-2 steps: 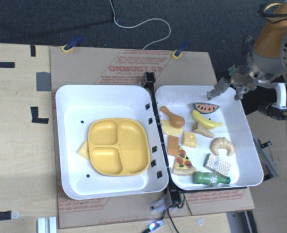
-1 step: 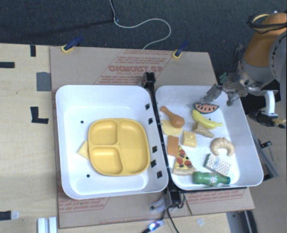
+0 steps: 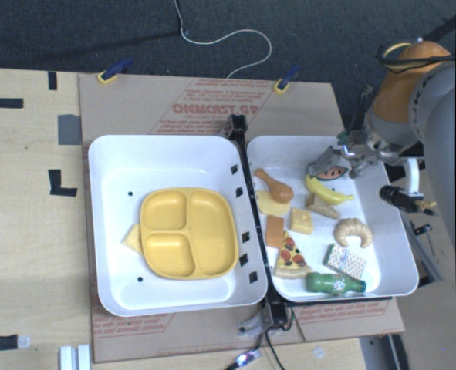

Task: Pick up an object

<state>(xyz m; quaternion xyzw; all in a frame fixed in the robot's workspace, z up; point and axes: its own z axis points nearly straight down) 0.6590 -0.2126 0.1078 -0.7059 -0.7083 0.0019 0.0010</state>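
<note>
Grey two-finger gripper [image 3: 325, 166] near right white bin's [image 3: 401, 272] far edge, clamped on red watermelon slice toy [image 3: 333, 173], above yellow banana [image 3: 328, 190].

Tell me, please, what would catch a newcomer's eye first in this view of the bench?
Probably the yellow divided plate, sitting alone in the left bin. Next comes the clutter of toy food in the right bin: a banana, croissant, pizza slice and green bottle. The gripper hangs over that bin's far side, near a watermelon slice.
</note>
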